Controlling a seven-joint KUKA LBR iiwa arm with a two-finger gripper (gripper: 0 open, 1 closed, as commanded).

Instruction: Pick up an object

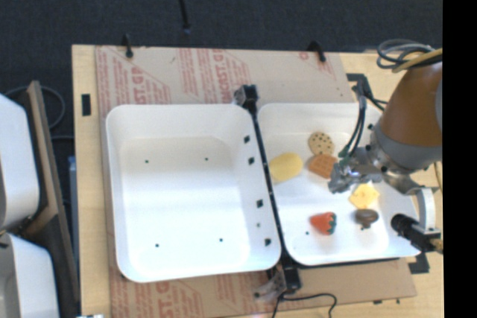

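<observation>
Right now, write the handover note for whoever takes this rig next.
Tool: low over the right bin, between the orange block and the yellow piece. Whether it is open or shut cannot be told; nothing is seen held in it.
Things, all in the right bin: cookie, orange block beside it, yellow lump near the divider, yellow piece, brown piece, red piece.
Done: the arm is down among the things.
Left: grasp one and lift it.
</observation>
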